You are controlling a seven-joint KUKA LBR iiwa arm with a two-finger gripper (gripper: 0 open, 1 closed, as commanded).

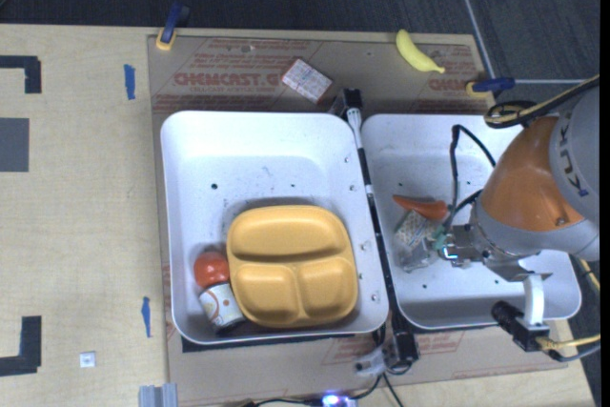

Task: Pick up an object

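The arm reaches into the right bin [419,133], its gripper [440,241] right beside a crumpled clear wrapper [413,235] with an orange carrot-like piece [420,203] just beyond it. Whether it has caught anything, I cannot tell. The left bin [191,148] holds a yellow sectioned tray [291,262].

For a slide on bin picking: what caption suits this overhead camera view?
KUKA arm reaching into the right bin near an orange item; yellow divided tray fills the left bin.
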